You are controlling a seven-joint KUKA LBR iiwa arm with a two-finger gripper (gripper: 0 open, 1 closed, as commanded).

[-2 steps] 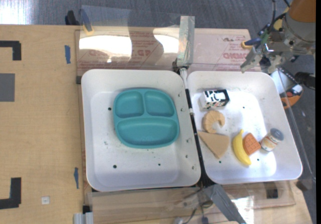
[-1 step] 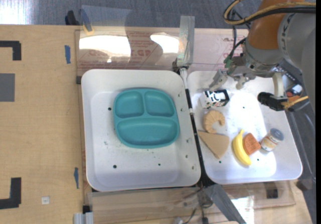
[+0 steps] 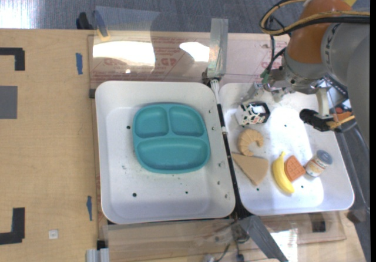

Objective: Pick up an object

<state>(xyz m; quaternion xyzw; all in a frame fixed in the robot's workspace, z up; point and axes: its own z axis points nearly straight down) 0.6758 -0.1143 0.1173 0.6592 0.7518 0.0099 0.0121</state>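
Arm (image 3: 329, 32) hangs over the back of the right bin (image 3: 338, 196), reaching in from the right, and the gripper (image 3: 267, 86) sits low at the bin's far left corner, just above the cow toy (image 3: 254, 114). How the gripper is set, wide or narrow, I cannot tell from here; it is a dark tangle against the rim. Nothing looks held. Candidates all lie in this bin: cow toy nearest, croissant (image 3: 252, 142) just below it, wedge (image 3: 254, 167) touching the divider side, banana (image 3: 282, 176) curled against an orange slice (image 3: 294, 168), small jar (image 3: 316, 164) to their right. Left bin (image 3: 111, 190) carries a teal tray (image 3: 171, 137), well apart from the action. Risks, as I judge them: the cow toy sits close to the corner wall, so a descent could clip the rim or nudge the toy against the divider; croissant nearby could get caught in the same close. A rounded little toy may also squirt out sideways.
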